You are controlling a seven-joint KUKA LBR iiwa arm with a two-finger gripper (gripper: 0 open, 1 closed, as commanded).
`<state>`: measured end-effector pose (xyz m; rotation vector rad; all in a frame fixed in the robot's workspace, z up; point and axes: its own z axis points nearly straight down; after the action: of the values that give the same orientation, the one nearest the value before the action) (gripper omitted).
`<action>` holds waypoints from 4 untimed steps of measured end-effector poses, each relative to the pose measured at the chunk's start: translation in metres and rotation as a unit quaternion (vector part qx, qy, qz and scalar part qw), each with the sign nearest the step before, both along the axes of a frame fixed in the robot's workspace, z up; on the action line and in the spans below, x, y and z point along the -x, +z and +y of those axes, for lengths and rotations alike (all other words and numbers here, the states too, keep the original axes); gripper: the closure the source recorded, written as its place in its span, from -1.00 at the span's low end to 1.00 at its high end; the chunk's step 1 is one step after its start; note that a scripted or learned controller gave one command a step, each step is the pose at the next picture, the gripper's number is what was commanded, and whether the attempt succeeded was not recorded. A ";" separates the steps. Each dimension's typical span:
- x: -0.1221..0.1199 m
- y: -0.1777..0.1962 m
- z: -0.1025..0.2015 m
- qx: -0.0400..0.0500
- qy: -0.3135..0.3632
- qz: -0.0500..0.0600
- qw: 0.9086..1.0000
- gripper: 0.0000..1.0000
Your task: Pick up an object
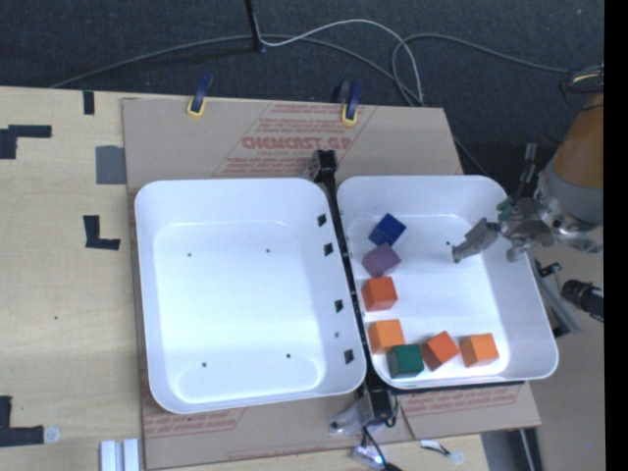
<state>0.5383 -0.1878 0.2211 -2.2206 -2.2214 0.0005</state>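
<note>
Blocks in right bin, pincer above, arm slanting in.

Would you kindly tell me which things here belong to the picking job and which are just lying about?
Job:
- blue block
- purple block
- four orange blocks
- green block
- right bin
- pincer

Lying about:
- left bin
- clamps
- cables
- black tape marks
</note>
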 end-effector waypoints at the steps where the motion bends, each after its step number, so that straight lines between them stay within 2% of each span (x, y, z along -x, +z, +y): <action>1: -0.024 0.097 0.034 0.001 0.024 -0.005 1.000 -1.00; 2: -0.017 0.164 0.076 0.000 0.002 -0.003 1.000 -1.00; 3: -0.003 0.012 0.074 -0.001 0.000 0.006 1.000 -1.00; 4: -0.036 -0.114 0.055 0.001 0.001 -0.007 1.000 -1.00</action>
<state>0.5740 -0.1331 0.1074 -2.2275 -2.2306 -0.0128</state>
